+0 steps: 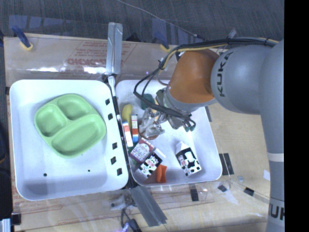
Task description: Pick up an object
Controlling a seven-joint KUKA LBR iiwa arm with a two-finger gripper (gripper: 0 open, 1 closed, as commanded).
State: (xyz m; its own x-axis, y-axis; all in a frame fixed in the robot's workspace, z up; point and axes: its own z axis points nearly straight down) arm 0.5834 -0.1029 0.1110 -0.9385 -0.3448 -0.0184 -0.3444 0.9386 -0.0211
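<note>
Objects are lying scattered in the right bin: a yellow piece near the divider, a pink-patterned packet, an orange piece and a black-and-white carton. Above them the tool is hanging low over the bin's middle; whether it is apart or together I cannot tell. A green divided plate is sitting in the left bin.

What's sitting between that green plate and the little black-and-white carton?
In the camera view, between the green plate and the black-and-white carton stand the two bins' adjoining walls, then a pink patterned packet and a dark patterned box.
</note>
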